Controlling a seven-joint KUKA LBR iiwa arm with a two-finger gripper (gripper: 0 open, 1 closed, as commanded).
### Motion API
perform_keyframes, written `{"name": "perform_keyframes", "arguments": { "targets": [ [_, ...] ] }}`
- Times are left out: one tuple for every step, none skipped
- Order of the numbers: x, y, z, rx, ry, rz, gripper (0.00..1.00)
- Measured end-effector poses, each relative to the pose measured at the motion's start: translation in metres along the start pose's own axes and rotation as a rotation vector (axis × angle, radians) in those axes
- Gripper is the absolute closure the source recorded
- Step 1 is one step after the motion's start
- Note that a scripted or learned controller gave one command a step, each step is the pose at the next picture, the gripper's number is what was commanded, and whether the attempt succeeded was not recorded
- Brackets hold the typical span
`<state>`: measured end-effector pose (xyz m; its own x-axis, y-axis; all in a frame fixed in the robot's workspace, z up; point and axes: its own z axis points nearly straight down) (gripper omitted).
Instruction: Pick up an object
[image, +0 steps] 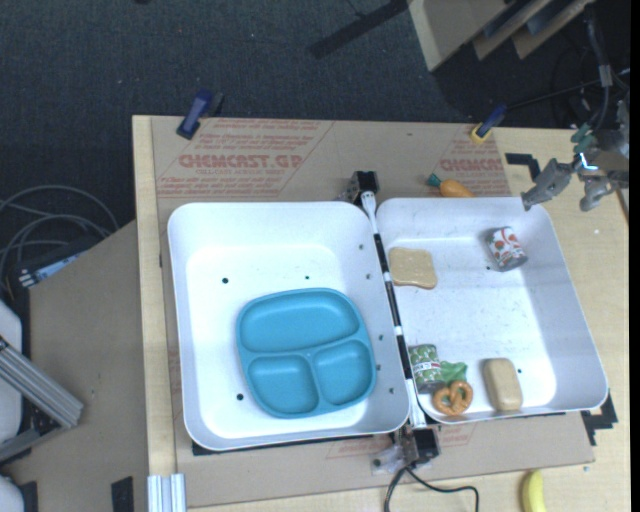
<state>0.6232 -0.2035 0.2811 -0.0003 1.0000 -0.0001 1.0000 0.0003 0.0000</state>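
We are hovering our grey two-finger gripper (567, 180) past the far right corner of the right shallow white bin (560, 330), over the cardboard-covered bench rather than over the bin floor. Its two prongs are standing apart with nothing between them, so we are carrying nothing.

The nearest candidate is the small silver can with red markings (506, 247), lying on its side near the bin's far wall. From the gripper it is sitting toward us and a little leftward, near but not under it. Its long axis seems to be running on a diagonal across the bin, though it is too small for us to be sure.

Farther off, the flat tan bread-like slice (412, 268) is lying against the bin's left wall. The tan oblong block (503, 384), the orange pretzel-shaped piece (453, 398) and the small green packet (425, 361) are clustering at the near edge, well apart from the gripper.

We are judging that the next move calls for coming inward over the rim, then descending on the can.
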Motion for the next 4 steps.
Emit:
{"name": "perform_keyframes", "arguments": {
  "targets": [
    [-0.001,0.042,0.127,0.005,0.002,-0.001,0.00],
    [0.010,0.043,0.198,0.003,0.001,-0.001,0.00],
    [0.009,0.044,0.185,-0.002,-0.002,-0.002,1.00],
    [0.075,0.044,0.163,0.000,0.002,-0.002,1.00]
  ]
}}
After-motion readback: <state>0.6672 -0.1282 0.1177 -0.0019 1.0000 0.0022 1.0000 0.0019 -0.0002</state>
